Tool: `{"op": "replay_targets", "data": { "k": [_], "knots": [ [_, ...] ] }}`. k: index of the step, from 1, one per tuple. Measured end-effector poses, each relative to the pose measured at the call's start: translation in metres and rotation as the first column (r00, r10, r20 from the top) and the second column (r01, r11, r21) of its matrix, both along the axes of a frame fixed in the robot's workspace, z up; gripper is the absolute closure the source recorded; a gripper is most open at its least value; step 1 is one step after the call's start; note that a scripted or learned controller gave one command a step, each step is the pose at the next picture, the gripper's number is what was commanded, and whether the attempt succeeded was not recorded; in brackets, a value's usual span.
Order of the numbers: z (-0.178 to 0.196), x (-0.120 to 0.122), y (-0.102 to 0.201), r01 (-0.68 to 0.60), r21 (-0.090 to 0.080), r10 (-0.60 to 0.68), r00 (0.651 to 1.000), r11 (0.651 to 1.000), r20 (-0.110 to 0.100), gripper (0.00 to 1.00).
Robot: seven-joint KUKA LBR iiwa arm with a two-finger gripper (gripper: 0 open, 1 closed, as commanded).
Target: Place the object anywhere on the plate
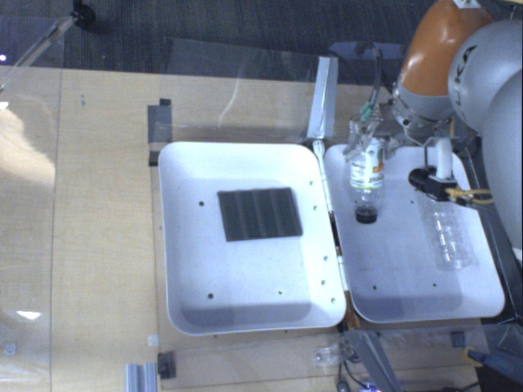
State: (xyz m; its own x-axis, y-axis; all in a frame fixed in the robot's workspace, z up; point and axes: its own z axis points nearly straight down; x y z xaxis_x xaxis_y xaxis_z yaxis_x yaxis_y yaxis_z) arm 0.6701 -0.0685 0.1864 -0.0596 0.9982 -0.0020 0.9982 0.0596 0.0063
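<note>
Bench [90,243] of pale wood carries two shallow white bins side by side, with a dark floor beyond its far edge. Over the right side reaches the grey arm [490,80], its orange band [437,43] sitting above the wrist, cables trailing near it. The left bin [188,292] holds a dark ribbed rectangular plate [260,214] lying flat near its middle, well apart from everything else. The right bin [409,292] sits just beside it, their rims almost touching. A clear plastic bottle [367,178] with a label and a dark cap hangs cap-down over the far left part of the right bin, its upper end clamped in the jaws of the gripper [365,135], which close on it from either side. The dark cap [366,215] is close to the bin floor; whether it touches cannot be told. Another clear bottle-like thing [449,239] lies flat on the right side of the same bin, faint against the white. The held bottle is not over the plate.
</note>
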Motion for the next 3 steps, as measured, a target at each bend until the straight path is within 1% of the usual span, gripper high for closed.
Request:
{"op": "replay_targets", "data": {
  "k": [1, 2, 3],
  "knots": [
    [0.088, -0.085, 0.048, -0.111, 0.001, 0.111, 0.994, 0.994, 0.001, 1.0],
    [0.126, -0.098, 0.106, -0.226, 0.001, 0.226, 0.974, 0.974, 0.003, 1.0],
    [0.122, -0.127, 0.166, -0.458, 0.0, 0.458, 0.889, 0.889, 0.0, 1.0]
  ]
}}
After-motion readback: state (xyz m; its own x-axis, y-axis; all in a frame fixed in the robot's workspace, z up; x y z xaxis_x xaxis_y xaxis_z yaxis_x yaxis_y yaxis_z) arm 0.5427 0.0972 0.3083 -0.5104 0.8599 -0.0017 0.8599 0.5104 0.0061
